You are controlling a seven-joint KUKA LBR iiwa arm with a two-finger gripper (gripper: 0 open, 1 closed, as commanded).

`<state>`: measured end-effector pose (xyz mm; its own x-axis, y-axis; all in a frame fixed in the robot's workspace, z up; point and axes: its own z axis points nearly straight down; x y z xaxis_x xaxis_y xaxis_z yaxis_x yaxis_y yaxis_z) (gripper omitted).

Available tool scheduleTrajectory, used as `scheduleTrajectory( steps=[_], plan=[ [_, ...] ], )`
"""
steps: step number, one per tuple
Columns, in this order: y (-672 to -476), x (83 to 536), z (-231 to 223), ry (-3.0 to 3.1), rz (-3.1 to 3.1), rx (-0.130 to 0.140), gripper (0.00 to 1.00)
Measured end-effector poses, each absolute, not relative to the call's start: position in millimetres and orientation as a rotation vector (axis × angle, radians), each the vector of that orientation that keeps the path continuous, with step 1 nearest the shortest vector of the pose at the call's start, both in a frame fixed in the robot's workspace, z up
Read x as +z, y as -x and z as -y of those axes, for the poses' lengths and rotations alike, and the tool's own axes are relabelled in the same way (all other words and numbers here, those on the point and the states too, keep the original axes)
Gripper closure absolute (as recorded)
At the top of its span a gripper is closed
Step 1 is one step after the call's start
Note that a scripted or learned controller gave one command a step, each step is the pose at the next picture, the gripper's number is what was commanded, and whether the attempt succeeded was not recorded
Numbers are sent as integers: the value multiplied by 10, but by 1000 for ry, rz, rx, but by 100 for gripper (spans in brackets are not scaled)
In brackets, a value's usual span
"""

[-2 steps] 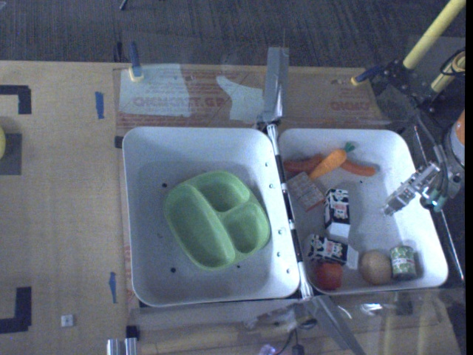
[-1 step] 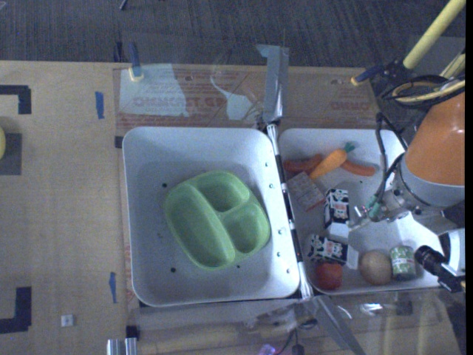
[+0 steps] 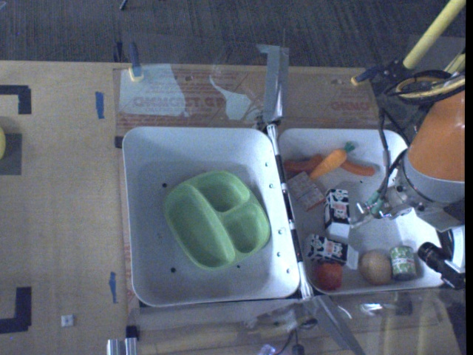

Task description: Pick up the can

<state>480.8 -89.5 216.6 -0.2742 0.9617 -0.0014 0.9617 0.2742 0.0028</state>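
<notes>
Camera view: can (image 3: 403, 262) upright in right bin (image 3: 384, 231), front-right corner, just beside brown potato-like thing (image 3: 375, 267). Gripper (image 3: 372, 210) hovers behind can, near upright milk carton (image 3: 338, 205); nothing held. Step: approach. Next: shift over can, descend. Fingers too small/cluttered, can't tell if spread. Arm cut off at frame edge.

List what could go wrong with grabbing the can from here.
1. The can stands close beside the potato, so a descending finger may land on the potato or knock the can over.
2. The can sits near the right bin's front wall, leaving little room there.
</notes>
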Motion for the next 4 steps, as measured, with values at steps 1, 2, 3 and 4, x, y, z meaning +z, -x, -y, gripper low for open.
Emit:
scheduleTrajectory(
  steps=[1, 2, 3, 4],
  plan=[
    [-5724, 3362, 101, -1588, -2706, 2, 100],
    [-6198, 4363, -93, -1797, -2573, 2, 100],
    [-6622, 4356, -750, -2285, -2151, 3, 100],
    [-6558, 4045, -1097, -2624, -1729, -5, 100]
  ],
)
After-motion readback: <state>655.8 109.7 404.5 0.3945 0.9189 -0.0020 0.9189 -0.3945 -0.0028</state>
